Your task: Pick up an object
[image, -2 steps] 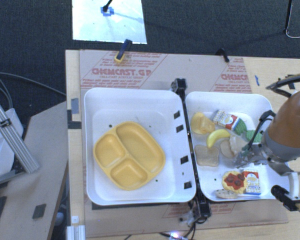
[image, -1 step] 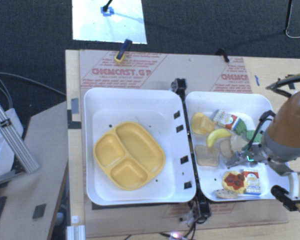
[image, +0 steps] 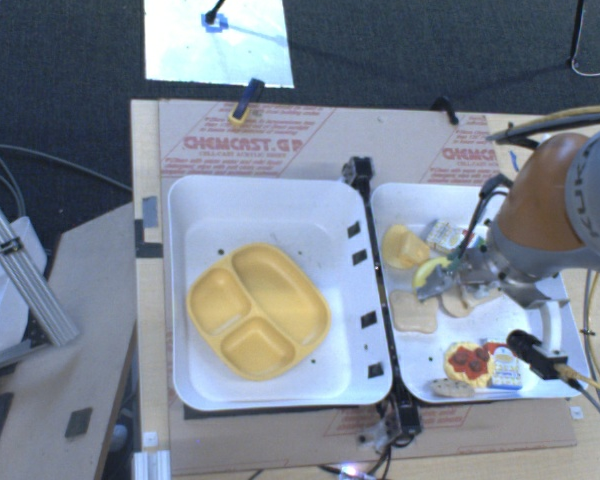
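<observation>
The gripper (image: 435,283) sat low in the right bin (image: 400,203), its dark fingers pointing left, and whether they were open or shut could not be told from this slant. Its tip lay over a small yellow piece (image: 427,267), just beside a yellow wedge (image: 402,246) at the bin's upper left; the view did not show anything clearly caught between the fingers. A pale toast slice (image: 413,315) lay just below the tip, and a small silver packet (image: 444,234) lay above it, near the arm's cable. Toward the bin's near edge sat a pizza toy (image: 468,361) with red spots, touching a small printed carton (image: 506,370), with a tan stick-like item (image: 452,389) under them, too small to name. The arm (image: 550,208), orange above grey, came in from the right over that bin. In the left bin (image: 280,193) a yellow divided tray (image: 257,310) lay flat, well apart from the gripper.
</observation>
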You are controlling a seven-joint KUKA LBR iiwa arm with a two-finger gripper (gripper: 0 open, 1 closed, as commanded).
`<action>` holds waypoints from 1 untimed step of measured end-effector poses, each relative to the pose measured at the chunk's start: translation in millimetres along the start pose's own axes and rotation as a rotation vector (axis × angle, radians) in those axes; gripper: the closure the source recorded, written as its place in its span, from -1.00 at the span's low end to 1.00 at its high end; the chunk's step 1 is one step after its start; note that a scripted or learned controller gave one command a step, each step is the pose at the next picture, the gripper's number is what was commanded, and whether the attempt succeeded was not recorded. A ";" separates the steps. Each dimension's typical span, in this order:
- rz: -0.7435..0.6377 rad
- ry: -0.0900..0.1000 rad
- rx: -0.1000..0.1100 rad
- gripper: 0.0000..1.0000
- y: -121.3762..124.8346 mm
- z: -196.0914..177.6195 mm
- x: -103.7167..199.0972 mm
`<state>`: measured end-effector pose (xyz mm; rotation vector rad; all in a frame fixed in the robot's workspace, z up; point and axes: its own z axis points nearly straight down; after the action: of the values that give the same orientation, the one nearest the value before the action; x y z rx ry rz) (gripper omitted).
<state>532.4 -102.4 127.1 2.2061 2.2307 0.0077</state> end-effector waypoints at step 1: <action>0.011 -0.008 -0.010 -1.00 -4.8 36.8 -3.1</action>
<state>527.8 -105.6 90.2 2.2095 2.2101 0.0101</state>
